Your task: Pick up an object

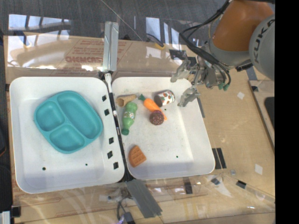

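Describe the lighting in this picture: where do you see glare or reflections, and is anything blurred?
In the camera view, bright window-like reflections streak the glossy bench behind the bins and along its front edge; the white bins look evenly lit with soft shadows; the hand appears slightly soft, its detail hard to read; the teal tray is sharp.
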{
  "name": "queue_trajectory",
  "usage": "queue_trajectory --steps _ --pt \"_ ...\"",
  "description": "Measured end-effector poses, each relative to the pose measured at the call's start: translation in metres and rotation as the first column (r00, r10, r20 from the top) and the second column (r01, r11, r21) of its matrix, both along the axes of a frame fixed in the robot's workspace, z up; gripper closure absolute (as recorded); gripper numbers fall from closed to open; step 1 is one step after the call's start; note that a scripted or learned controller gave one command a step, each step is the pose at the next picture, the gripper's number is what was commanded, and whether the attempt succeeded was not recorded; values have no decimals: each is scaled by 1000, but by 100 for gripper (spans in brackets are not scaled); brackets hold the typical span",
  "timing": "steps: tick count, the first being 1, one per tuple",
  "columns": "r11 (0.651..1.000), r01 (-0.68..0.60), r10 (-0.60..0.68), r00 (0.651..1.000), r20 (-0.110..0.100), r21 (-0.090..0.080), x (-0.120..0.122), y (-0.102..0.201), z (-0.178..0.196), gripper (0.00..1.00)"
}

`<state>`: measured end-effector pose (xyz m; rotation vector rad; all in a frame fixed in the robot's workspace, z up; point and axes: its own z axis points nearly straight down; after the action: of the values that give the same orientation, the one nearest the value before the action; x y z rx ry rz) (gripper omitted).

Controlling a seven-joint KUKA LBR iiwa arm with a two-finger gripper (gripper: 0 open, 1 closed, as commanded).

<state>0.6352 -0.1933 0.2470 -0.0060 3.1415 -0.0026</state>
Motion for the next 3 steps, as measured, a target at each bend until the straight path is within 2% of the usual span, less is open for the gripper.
queue_trajectory --steps 1,2,3 --pt "999 -37 37 999 25 -2 29 22 -124 0" --pt "917 399 -398 917 12 -6 24 90 -149 0" --pt "920 391 -391 920 13 -1 25 94 -138 100"
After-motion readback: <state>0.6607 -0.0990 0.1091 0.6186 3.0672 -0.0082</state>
